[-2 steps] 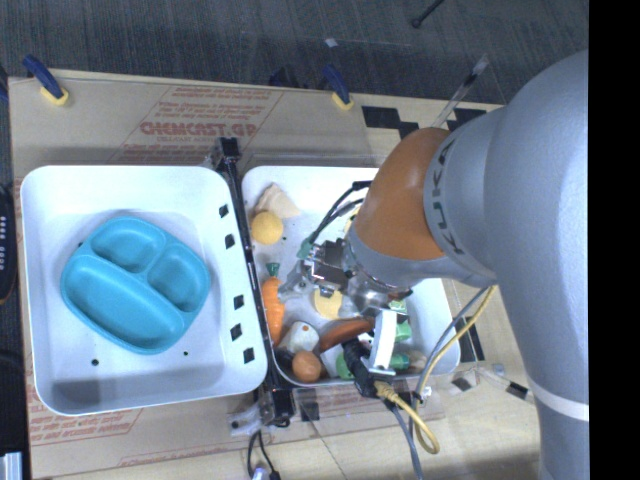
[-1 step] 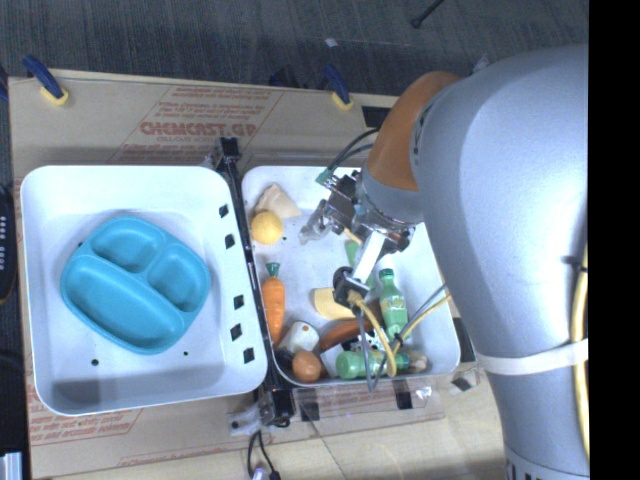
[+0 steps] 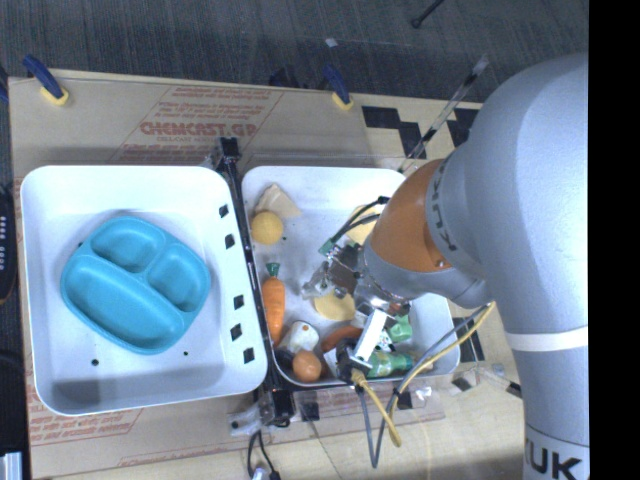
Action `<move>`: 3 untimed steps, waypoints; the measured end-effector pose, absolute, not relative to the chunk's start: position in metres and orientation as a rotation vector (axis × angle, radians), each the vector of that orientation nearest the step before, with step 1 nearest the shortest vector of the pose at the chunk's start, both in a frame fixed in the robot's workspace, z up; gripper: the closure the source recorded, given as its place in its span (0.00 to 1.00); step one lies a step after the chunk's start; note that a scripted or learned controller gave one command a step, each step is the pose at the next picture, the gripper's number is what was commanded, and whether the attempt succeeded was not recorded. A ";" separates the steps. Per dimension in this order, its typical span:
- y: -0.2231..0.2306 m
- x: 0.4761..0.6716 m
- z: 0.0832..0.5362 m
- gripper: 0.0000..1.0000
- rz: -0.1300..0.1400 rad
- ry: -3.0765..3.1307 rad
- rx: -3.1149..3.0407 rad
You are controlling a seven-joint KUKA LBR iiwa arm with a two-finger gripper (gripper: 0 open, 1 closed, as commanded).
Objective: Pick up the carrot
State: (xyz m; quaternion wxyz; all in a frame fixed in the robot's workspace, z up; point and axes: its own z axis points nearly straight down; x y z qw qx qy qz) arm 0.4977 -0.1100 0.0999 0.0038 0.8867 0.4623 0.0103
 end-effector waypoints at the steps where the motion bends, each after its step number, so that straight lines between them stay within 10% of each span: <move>1: -0.039 0.491 0.195 0.00 0.006 1.319 2.861; 2: -0.042 0.559 0.191 0.00 -0.010 1.125 2.942; 3: -0.099 0.520 0.141 0.00 -0.018 0.804 3.046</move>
